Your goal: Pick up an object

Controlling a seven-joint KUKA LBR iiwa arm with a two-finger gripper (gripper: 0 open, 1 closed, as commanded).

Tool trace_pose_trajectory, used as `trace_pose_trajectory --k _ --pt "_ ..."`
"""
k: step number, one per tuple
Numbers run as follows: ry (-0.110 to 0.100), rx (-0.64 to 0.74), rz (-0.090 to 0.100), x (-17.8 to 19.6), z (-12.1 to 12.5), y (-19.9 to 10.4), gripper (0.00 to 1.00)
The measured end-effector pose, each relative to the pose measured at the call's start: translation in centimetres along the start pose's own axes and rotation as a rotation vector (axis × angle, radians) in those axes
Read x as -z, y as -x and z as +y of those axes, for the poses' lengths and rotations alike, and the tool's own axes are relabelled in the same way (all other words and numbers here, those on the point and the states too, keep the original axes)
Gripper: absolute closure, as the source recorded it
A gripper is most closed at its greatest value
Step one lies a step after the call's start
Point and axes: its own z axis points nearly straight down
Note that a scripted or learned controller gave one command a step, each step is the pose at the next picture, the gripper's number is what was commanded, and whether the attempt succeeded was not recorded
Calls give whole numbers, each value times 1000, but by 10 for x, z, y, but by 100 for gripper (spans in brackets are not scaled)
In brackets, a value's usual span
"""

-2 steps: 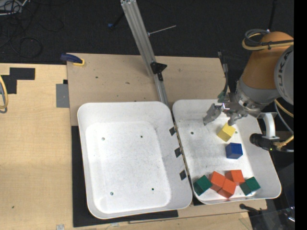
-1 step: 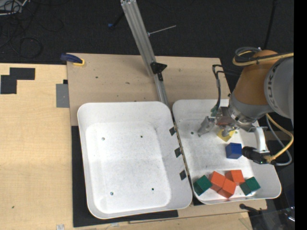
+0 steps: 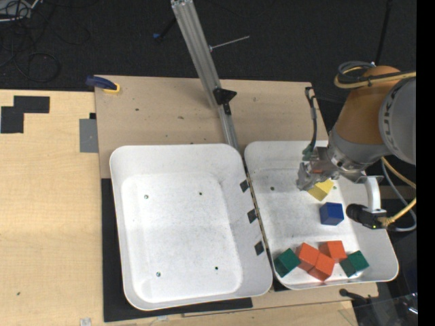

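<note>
Yellow block [image 3: 320,190], tilted cornerwise, seemingly touches pincer [image 3: 309,179].

The arm reaches in from the right over the right bin [image 3: 272,156], its gripper [image 3: 310,176] low near the bin's upper middle, with a yellow block [image 3: 320,189] touching or just beside its lower edge. Below that a blue block [image 3: 332,213] sits alone, and along the near edge lie a green block [image 3: 287,261], two orange blocks [image 3: 317,258] pressed together, and another green block [image 3: 354,262]; the left bin [image 3: 129,175] lies alongside
</note>
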Motion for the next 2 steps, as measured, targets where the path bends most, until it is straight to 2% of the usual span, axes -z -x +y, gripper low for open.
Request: trace_pose_trajectory --k 1,2 --pt "6 6 -1 42 1 -1 100" --pt "9 10 -2 105 4 -4 100"
